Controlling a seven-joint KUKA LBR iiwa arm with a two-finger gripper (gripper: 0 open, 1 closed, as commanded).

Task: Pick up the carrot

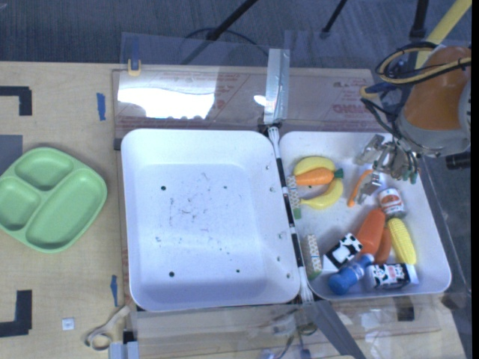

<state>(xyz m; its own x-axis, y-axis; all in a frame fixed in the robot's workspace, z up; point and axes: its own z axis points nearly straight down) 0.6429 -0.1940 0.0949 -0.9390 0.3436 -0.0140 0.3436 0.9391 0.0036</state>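
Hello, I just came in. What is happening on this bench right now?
A grey robot arm with an orange band reaches in from the right, and its gripper hovers over the back of the right bin. The job is to pick up the carrot, which lies on a banana near the bin's left wall, apart from the gripper. The bin also holds a corn cob, an orange bottle and other toys. A green plate sits at the bench's left.
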